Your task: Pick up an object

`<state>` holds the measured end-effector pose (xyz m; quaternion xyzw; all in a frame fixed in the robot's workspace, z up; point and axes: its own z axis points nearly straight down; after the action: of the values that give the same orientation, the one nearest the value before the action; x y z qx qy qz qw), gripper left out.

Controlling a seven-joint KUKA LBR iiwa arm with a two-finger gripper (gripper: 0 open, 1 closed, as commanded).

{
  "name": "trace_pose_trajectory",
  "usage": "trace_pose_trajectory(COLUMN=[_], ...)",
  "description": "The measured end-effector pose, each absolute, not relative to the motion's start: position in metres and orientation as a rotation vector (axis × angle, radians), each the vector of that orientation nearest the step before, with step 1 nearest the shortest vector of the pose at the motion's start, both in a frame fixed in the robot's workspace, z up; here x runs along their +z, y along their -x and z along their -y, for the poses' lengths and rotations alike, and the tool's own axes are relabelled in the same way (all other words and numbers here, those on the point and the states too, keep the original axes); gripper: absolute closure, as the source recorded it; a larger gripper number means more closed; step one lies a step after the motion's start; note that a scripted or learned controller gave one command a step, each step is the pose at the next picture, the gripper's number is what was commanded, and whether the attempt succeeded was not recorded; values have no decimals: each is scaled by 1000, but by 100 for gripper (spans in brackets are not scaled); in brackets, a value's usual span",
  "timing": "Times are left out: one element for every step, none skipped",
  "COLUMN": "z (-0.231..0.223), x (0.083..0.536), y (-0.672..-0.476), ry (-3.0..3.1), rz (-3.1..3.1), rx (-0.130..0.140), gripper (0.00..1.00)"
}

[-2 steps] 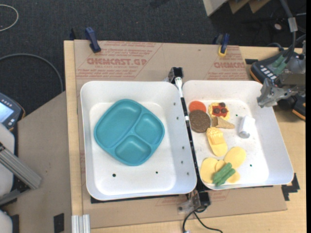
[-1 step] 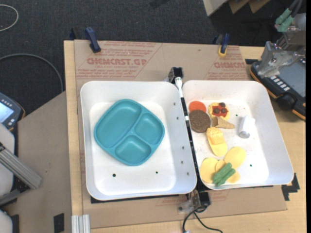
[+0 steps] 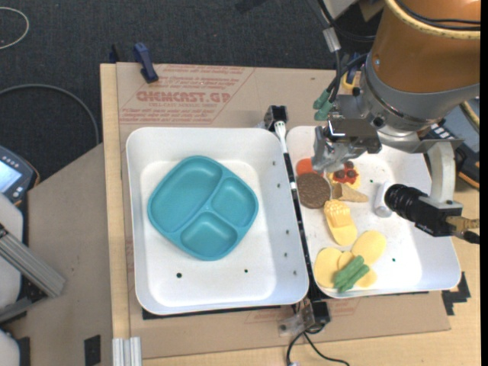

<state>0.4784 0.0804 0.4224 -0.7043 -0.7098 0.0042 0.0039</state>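
My gripper hangs low over the back left part of the right bin, just above a cluster of toy food. Right under it lie a brown round patty, an orange-red piece, a dark red berry piece and a tan wedge. Nearer the front lie a yellow corn-like piece, two yellow round slices and a green bean pod. Nothing shows between the fingers.
The left bin holds a teal divided plate. A black cylindrical part on the arm reaches across the right bin's right side. Black clips sit on the divider between the bins. Cardboard lies under both bins.
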Motion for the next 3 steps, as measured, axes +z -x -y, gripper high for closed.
trace_pose_trajectory(z=[-76, -124, -136], x=[439, 316, 173], y=[-480, -477, -476], ry=[2222, 2211, 2216], rz=[2224, 2220, 2214], rx=[-4, 18, 22], gripper=[100, 100, 100])
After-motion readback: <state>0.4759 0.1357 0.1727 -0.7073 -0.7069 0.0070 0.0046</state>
